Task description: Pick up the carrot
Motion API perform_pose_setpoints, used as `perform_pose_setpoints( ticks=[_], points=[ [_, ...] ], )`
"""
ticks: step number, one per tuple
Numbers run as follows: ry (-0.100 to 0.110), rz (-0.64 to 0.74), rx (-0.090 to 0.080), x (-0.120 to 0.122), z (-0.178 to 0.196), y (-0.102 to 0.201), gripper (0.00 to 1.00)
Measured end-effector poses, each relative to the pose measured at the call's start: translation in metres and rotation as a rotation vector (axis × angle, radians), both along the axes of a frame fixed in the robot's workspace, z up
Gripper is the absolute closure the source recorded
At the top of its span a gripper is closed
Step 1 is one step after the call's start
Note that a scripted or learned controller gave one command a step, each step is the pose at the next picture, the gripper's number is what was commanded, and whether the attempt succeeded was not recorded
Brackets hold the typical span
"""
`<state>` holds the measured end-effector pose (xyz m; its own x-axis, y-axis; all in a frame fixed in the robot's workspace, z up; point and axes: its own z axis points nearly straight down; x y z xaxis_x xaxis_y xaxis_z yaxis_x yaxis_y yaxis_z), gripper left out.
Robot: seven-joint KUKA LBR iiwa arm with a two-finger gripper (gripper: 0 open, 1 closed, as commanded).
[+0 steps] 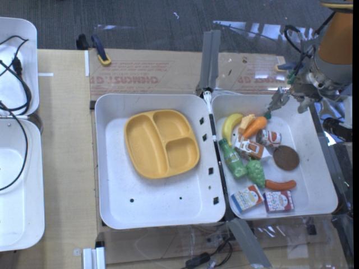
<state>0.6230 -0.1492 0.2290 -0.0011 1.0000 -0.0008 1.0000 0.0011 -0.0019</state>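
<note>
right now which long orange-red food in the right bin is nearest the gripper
The carrot, orange with a green tip, lying just below the gripper. The redder sausage lies farther down, near the cartons.

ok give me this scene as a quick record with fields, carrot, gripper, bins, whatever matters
target: orange toy carrot with green tip, lying in the right bin
carrot neighbours: yellow toy banana to its left, small printed carton just below
gripper: two-finger gripper above the bin's upper right area, up and right of the carrot, nothing between its fingers
right bin: shallow white bin, also holding a brown round disc and red toy sausage
left bin: shallow white bin holding a yellow divided plastic plate
task state: carrot not yet grasped
</note>
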Motion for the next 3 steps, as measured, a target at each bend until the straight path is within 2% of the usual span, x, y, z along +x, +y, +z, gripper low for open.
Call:
perform_pose_setpoints(
  ticks=[1, 2, 3],
  points=[
    [-0.002, 0.113, -0.001, 0.014, 0.017, 0.037, 0.00],
    [0.001, 0.121, 0.001, 0.019, -0.129, 0.027, 0.00],
    [0.002, 0.118, 0.000, 0.019, -0.119, 0.025, 1.00]
  ],
)
